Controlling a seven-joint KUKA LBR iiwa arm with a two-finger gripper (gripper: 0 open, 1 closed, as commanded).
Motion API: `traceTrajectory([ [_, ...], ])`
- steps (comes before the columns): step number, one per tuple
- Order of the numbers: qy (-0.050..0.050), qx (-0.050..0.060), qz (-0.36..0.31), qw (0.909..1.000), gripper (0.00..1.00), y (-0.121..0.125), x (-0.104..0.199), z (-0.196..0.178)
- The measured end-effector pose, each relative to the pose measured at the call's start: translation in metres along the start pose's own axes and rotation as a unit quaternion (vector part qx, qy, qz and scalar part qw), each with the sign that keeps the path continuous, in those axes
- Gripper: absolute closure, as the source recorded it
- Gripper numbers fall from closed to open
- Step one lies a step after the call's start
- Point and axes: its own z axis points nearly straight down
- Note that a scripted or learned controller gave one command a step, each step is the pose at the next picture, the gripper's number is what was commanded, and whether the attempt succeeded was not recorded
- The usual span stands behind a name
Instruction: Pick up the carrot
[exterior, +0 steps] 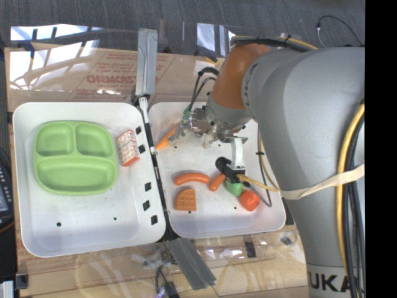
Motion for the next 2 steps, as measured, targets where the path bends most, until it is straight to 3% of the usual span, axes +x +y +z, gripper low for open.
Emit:
traceTrajectory([
  [1,0.001,-0.001,-0.042,0.9991,0.00,0.021,0.025,-0.097],
  [2,0.001,-0.001,-0.018,0.9998,0.00,0.022,0.012,0.006],
])
